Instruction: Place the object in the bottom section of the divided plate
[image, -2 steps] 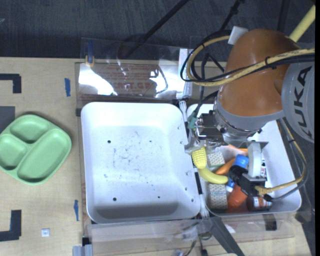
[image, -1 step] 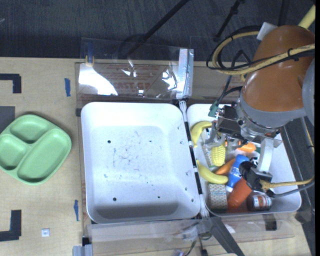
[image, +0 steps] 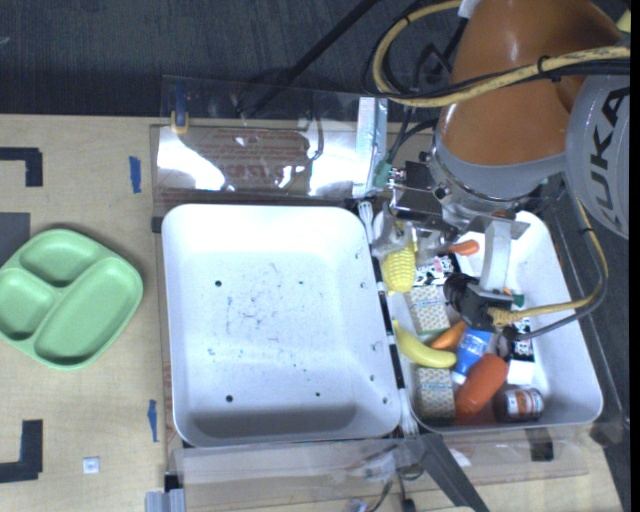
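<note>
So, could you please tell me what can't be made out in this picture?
- Gripper: in the camera view the arm's wrist covers it, so its finger state is unreadable.
- Right bin: its upper part sits under the arm.
- Toys under the wrist, beside the corn and banana: overlapping, too small to name.
- Green divided plate: left rim cut off.

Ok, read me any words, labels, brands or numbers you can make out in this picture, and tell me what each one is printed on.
"UKA", dark letters on the grey arm casing at the right edge; the word is cut off by the frame.
Label on the small brown jar in the right bin: too small and blurred to read.
Printed packets among the toy food: patterns show, no legible text.
Green divided plate: no text.
</note>
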